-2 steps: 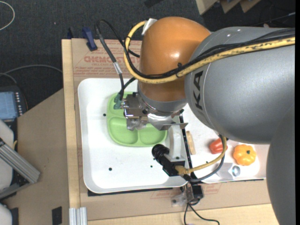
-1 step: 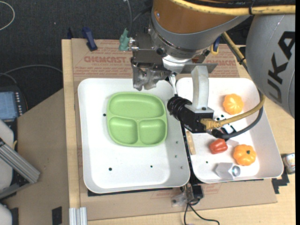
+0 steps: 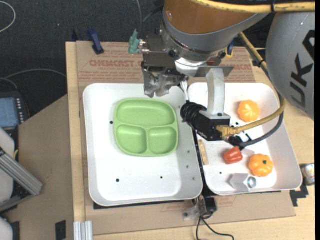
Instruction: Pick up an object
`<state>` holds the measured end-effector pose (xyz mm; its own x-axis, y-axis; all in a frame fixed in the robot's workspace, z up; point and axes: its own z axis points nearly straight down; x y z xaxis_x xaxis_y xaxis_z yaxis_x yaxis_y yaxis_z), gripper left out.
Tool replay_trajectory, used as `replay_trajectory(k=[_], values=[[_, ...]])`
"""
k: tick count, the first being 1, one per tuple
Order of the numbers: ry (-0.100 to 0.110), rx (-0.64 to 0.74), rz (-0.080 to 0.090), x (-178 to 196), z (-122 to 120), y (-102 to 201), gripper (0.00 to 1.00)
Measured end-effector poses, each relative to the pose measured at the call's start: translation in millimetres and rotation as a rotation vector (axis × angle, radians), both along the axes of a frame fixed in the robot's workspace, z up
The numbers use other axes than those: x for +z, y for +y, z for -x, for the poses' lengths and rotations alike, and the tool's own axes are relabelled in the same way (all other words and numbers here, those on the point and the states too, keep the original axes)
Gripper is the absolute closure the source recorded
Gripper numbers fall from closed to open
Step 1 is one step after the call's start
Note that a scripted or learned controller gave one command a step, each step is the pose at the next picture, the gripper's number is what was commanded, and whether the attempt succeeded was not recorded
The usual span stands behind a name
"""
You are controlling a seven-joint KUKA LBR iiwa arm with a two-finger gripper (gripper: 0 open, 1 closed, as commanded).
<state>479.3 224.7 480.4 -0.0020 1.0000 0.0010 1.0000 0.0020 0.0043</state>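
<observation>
- Bench (image 3: 55,134): carries two shallow white bins side by side on a printed cardboard sheet (image 3: 112,61).
- Green plate (image 3: 146,126): taken as the reference for all positions below. It lies flat in the left bin (image 3: 100,149), towards that bin's far side. It has three compartments, one wide at the far side and two smaller at the near side.
- Arm (image 3: 210,14): reaches in from the view's right and fills the area beyond the plate's far right corner.
- Jaws: they hang just beyond the plate's far rim, over the far edge of the left bin. The detail here is dark and blurred, so I cannot tell whether they are spread or pressed together.
- Right bin (image 3: 287,154): sits to the view's right of the plate and holds the remaining candidate objects.
- Upper pumpkin (image 3: 248,110): small and orange, well to the right of the plate, level with its far half.
- Lower pumpkin (image 3: 261,165): small and orange, right of the plate and nearer the camera than its near rim.
- Red item (image 3: 233,155): appears to be a small pepper. It lies between the plate and the lower pumpkin, close to the pumpkin.
- Grey metal piece (image 3: 242,181): the item nearest the camera, right of the plate and just below the red item.
- Wooden stick (image 3: 203,152): lies lengthwise along the right bin's inner wall, the item closest to the plate.
</observation>
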Motion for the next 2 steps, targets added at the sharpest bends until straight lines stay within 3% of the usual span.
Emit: replay_trajectory(k=[1, 2], values=[[0.008, -0.007, 0.002, -11.3, 0.4, -75.3, 1.0], [0.01, -0.008, 0.003, -45.3, 0.3, -129.8, 1.0]])
